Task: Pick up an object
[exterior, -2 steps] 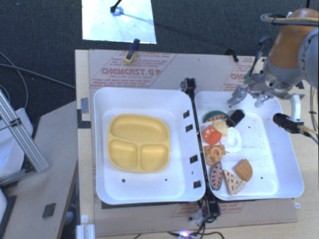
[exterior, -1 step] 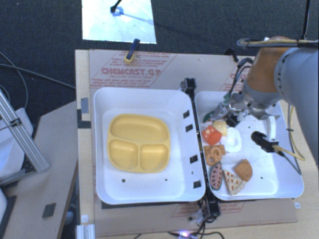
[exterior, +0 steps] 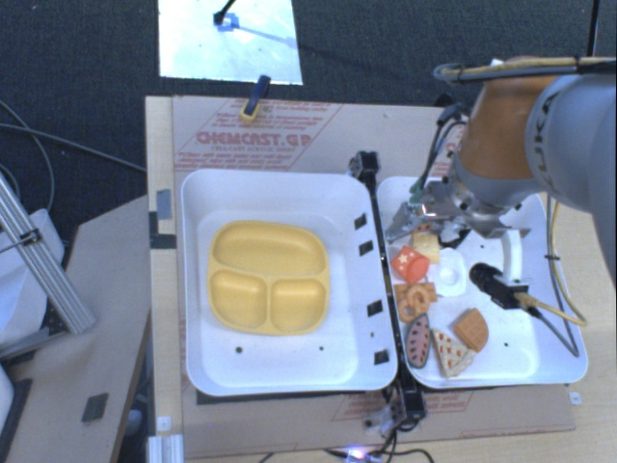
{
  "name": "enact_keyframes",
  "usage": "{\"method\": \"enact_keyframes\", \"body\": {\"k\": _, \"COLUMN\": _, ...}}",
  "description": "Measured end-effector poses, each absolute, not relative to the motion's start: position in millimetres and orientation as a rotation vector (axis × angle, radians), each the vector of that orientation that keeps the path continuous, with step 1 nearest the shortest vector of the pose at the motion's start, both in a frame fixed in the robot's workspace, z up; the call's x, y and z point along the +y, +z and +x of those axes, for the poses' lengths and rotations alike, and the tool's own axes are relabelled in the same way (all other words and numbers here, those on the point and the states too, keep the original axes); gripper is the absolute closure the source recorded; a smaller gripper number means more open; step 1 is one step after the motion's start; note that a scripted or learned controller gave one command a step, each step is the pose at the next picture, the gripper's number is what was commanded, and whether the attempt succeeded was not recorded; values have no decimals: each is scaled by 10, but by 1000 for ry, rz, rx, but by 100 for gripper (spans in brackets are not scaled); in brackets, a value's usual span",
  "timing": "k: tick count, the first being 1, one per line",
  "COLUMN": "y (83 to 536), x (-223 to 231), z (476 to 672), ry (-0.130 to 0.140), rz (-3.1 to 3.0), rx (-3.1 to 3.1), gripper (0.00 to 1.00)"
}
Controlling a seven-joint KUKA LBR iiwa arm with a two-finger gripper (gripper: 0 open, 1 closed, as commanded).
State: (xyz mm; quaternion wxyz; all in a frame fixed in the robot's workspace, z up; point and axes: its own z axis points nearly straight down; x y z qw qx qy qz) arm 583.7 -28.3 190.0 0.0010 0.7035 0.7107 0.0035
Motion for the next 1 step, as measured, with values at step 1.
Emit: {"method": "enact_keyframes", "body": {"k": 1, "y": 1837, "x": 38, "z": 5162, "ry": -2, "rz": 2218, "rx": 2232, "gripper": 0}}
